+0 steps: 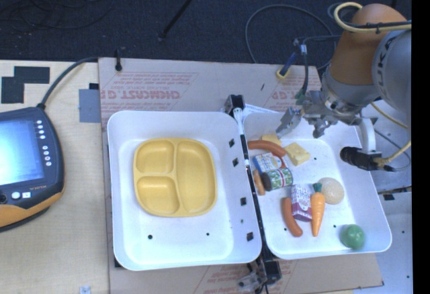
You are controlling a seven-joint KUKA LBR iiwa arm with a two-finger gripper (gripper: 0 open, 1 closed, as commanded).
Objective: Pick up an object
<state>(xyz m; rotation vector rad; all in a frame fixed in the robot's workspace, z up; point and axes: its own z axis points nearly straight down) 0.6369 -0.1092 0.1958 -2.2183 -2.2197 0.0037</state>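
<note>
At the far left a grey and orange handheld control pendant (pixel 23 165) lies on the bench with its blue screen lit. Next comes the brown cardboard sheet (pixel 175 88) under the bins, printed with red writing that reads upside down and is too blurred to make out. The left white bin (pixel 127 246) holds a yellow plastic plate with three compartments (pixel 175 176).

The right white bin (pixel 376 225) holds the toys: a long orange-red sausage (pixel 267 147), a pale yellow cheese wedge (pixel 297 153), a small can with a green and white label (pixel 273 172) whose print is illegible, a short orange-red sausage (pixel 291 217), a purple and white packet (pixel 302 201), an orange carrot with a green top (pixel 317 211), a cream-coloured egg (pixel 330 190) and a green ball (pixel 352 236).

The two-finger gripper (pixel 304 123) hangs over the bin's far edge, above the cheese wedge, fingers spread apart with nothing between them.
</note>
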